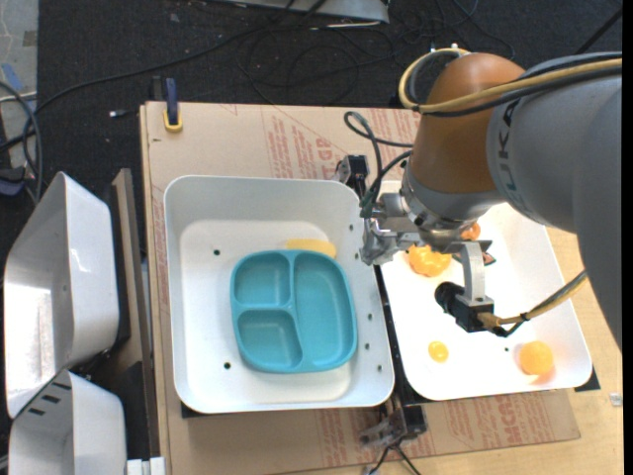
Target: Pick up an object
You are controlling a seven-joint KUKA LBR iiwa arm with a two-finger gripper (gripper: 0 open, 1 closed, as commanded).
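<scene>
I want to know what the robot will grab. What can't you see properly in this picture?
- Camera view: the arm's wrist hides part of the right bin and the top of the orange lump.
- Camera view: the teal tray covers most of the yellow piece.
- Camera view: the small yellow thing is too small to identify.

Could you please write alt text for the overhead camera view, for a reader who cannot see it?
A grey arm with an orange band reaches from the right over the right-hand white bin, which holds several small orange and yellow pieces. The left bin holds a teal divided plate with a yellow object behind it.
</scene>
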